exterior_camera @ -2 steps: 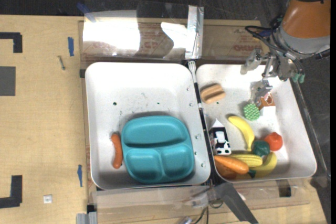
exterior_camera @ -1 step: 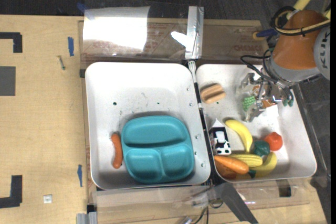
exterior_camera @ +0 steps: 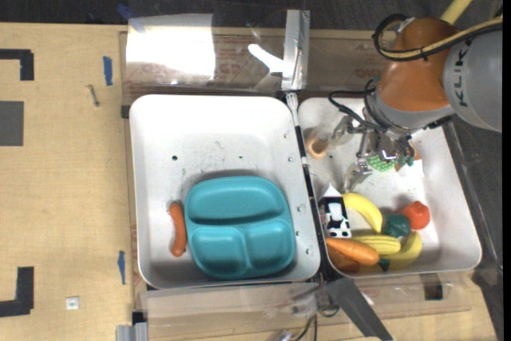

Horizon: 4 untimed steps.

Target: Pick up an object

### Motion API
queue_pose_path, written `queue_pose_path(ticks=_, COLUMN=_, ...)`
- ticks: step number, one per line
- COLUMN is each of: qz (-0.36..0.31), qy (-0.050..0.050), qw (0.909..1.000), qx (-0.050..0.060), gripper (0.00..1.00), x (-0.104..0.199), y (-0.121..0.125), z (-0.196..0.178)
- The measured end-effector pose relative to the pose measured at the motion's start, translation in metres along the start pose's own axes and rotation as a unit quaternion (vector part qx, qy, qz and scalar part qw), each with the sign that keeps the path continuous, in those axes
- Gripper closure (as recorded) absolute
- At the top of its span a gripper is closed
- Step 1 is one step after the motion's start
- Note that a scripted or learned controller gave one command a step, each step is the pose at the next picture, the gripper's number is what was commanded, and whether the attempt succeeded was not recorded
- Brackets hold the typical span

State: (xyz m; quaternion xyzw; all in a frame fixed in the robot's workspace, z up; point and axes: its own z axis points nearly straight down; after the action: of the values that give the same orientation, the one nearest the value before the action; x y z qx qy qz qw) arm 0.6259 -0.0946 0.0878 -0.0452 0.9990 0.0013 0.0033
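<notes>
My gripper (exterior_camera: 377,158) hangs over the middle of the right bin (exterior_camera: 455,196), below the orange wrist band. A small green piece (exterior_camera: 384,164) shows right at its tip; whether it is held is unclear. Food toys are heaped in the bin's near part: a yellow banana (exterior_camera: 363,210), an orange carrot (exterior_camera: 351,251), a red tomato (exterior_camera: 416,213), a green item (exterior_camera: 398,225), a second yellow fruit (exterior_camera: 397,245) and a black-and-white piece (exterior_camera: 336,218). A small tan object (exterior_camera: 318,146) lies by the bin's left wall.
The left bin (exterior_camera: 160,132) holds a teal divided plate (exterior_camera: 238,226) and an orange sausage (exterior_camera: 178,228) beside the plate's left edge. A metal bracket (exterior_camera: 295,52) stands behind the divide between the bins. Cables (exterior_camera: 391,40) loop above the wrist.
</notes>
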Motion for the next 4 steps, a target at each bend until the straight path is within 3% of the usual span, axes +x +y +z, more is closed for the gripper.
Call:
queue_pose_path(ticks=1, qz=-0.17, qy=0.002, qw=0.9855, qx=0.002, gripper=0.0, x=0.065, y=-0.039, z=0.0)
queue_pose_path(ticks=2, qz=-0.23, qy=0.001, qw=0.9731, qx=-0.002, gripper=0.0, x=-0.021, y=-0.114, z=0.002)
queue_pose_path(ticks=3, qz=-0.228, qy=-0.002, qw=0.9736, qx=-0.001, gripper=1.0, x=-0.023, y=-0.114, z=-0.01)
queue_pose_path(ticks=4, qz=-0.123, qy=-0.006, qw=0.9924, qx=0.003, gripper=1.0, x=-0.042, y=-0.051, z=-0.14)
